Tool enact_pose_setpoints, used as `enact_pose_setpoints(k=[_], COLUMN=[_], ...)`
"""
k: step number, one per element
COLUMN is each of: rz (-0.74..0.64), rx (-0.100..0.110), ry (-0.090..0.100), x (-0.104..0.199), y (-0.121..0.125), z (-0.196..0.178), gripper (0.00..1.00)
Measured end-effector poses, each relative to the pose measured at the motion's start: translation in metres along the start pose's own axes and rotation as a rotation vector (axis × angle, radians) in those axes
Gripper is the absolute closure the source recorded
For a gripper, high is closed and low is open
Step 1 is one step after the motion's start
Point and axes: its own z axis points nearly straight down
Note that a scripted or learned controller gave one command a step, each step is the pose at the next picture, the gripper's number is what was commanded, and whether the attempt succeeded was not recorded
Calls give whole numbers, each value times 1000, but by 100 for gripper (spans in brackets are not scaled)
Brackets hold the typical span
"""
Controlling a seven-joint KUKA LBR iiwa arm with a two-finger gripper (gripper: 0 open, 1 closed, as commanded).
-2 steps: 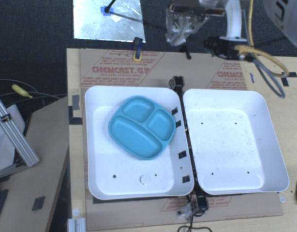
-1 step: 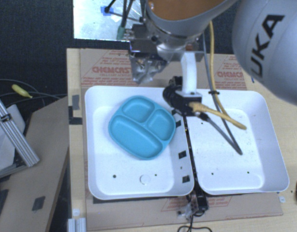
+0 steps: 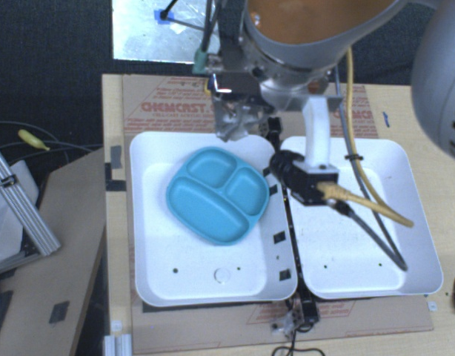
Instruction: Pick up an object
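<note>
The gripper (image 3: 238, 128) hangs upper centre; jaw state unclear. Best lower it onto the blue three-compartment plastic plate's (image 3: 217, 194) raised rim.

left bin (image 3: 157, 273) | right bin (image 3: 405, 258) | cardboard sheet (image 3: 168, 99) beneath both

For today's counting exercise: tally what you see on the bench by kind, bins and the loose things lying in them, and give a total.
White bins: 2, the left bin and the right bin.
Blue divided plates: 1, the plate, lying in the left bin.
Total: 3.
</note>
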Motion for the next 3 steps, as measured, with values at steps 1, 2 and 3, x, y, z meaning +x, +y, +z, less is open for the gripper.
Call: enact_pose_setpoints(k=[1, 2, 3], rz=[6, 4, 1], rx=[16, -18, 3], ry=[-9, 6, -1], x=[-1, -1, 0], y=[0, 47, 0], z=[178, -24, -14], gripper=[100, 100, 100])
